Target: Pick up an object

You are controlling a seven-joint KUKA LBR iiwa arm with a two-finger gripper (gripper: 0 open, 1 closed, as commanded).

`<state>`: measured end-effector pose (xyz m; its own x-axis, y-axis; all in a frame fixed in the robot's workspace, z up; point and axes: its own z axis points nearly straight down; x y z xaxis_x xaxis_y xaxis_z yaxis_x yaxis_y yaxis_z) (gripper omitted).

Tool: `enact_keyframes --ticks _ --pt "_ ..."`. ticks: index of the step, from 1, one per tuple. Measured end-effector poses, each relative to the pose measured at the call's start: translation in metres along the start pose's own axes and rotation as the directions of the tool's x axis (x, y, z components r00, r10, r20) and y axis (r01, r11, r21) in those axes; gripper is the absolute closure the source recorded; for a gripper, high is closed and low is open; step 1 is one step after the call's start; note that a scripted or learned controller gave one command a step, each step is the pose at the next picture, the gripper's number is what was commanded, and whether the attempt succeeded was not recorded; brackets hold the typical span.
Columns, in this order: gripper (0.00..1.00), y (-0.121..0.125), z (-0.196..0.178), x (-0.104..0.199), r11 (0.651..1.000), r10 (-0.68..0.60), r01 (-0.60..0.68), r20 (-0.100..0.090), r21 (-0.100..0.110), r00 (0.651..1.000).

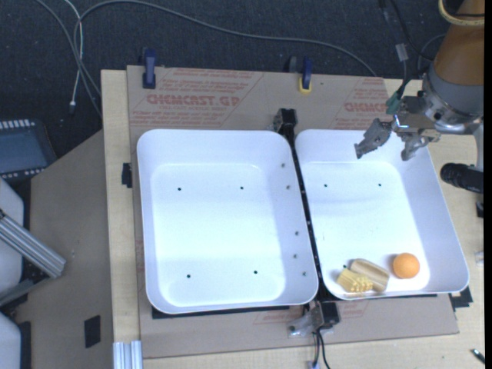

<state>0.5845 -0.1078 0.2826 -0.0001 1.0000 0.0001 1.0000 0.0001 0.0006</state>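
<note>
A dark carpeted floor (231,14) fills the top and left of the frame, crossed by thin pale cables (77,29). On it sits a bench topped with a tan board (231,98) printed with faded red lettering, held at its upper edge by two blue clamps (148,68). Two shallow white bins lie side by side on the board, touching along the middle: the left bin (223,221) and the right bin (377,214). The grey arm (461,60) enters at the upper right, its orange band near the frame's corner. Its gripper (390,143) hangs over the upper edge of the right bin, fingers spread apart with nothing between them. In the lower right corner of that bin lie an orange ball (406,265) and, just left of it, a yellow corn cob (356,282) touching a tan bread roll (370,270).
</note>
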Motion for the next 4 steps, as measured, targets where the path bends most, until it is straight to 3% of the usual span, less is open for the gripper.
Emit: enact_keyframes --ticks 1,2,3,4 --pt "0.00 -0.103 0.013 -0.043 1.000 0.005 -0.005 -0.001 0.001 1.000" --pt "0.00 -0.026 -0.035 -0.004 1.000 -0.005 0.005 0.001 -0.005 1.000" --pt "0.00 -0.075 0.096 0.021 1.000 -0.001 0.001 -0.002 0.012 1.000" --pt "0.00 0.017 0.095 0.101 1.000 -0.008 0.008 -0.001 -0.001 1.000"
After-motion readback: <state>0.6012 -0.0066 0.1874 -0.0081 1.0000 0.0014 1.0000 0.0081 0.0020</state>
